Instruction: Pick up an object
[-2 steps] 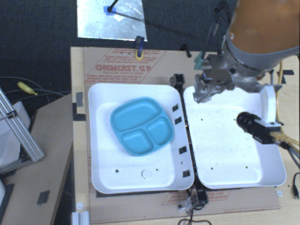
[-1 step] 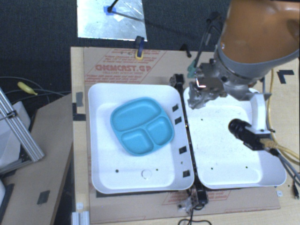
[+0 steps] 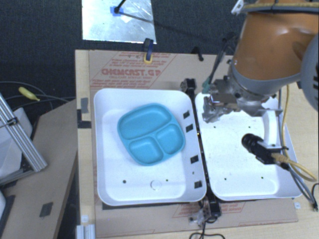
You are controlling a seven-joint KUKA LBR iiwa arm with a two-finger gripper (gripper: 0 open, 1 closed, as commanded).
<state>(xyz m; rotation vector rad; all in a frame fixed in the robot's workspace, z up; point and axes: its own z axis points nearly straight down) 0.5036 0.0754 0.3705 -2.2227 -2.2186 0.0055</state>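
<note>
plate count: one – a single blue divided plate, the sole loose item, lying flat near the middle of the left bin and clear of its walls. it has three compartments: one large, two small. the large one faces the bin's far-left side and the two small ones sit side by side toward the near-right. the ridge between large and small runs at a slant, rising toward the right of the picture. the plate's long axis seems to follow that ridge, though its outline is close to square and the call is a fine one.

two shallow white bins stand side by side on a sheet of cardboard with red print, which lies on the desk. four small black tabs line the left bin's right-hand wall.

one arm, its orange band large in the upper right, reaches in over the right bin. its tool is at that bin's far-left corner, just beside the wall shared with the left bin – apart from the plate. whether the tool is open or closed cannot be told from this angle, and nothing can be seen in its grip.
</note>
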